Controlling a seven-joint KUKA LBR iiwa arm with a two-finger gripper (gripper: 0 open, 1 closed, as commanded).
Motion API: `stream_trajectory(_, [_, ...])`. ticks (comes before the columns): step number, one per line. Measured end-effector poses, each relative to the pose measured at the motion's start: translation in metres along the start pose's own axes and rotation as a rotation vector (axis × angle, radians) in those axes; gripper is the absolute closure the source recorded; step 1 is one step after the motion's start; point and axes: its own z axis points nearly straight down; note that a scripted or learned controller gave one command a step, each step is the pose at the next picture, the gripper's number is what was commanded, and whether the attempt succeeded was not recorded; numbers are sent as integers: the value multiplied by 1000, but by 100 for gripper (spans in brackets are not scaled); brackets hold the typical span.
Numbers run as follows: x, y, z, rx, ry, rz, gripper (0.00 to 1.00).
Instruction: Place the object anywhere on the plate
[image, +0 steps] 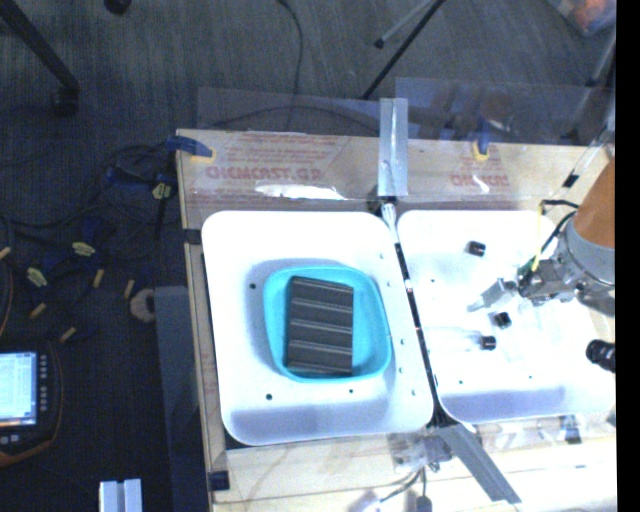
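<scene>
Occupying the middle of the left shallow white plastic bin (232, 400), a light blue rounded-square plate (375, 330) lies flat with a broad margin of bare white floor around it on every side. A dark grey ribbed rectangular block (320, 324) rests on the plate, its long axis running up and down the view, well inside the plate's raised rim; blue shows on all four sides of it.

The right shallow white plastic bin (500, 395) sits just beside the left one, the two rims meeting along a dark seam at centre. Three small black cylindrical pieces (501, 319) lie scattered on its floor: one near the upper middle, two lower down close together. Most of that floor is bare.

The grey arm with orange band (602, 215) enters from the right edge. Its two-finger gripper (505, 290) hangs over the right bin, near its right half, pointing left. Whether the fingers are spread or closed cannot be told, nor whether anything lies between them.

Both bins rest on a pale wooden bench (290, 165).
</scene>
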Motion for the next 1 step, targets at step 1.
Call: stream_trajectory(1, [-13,35,-149,0,-5,144,0])
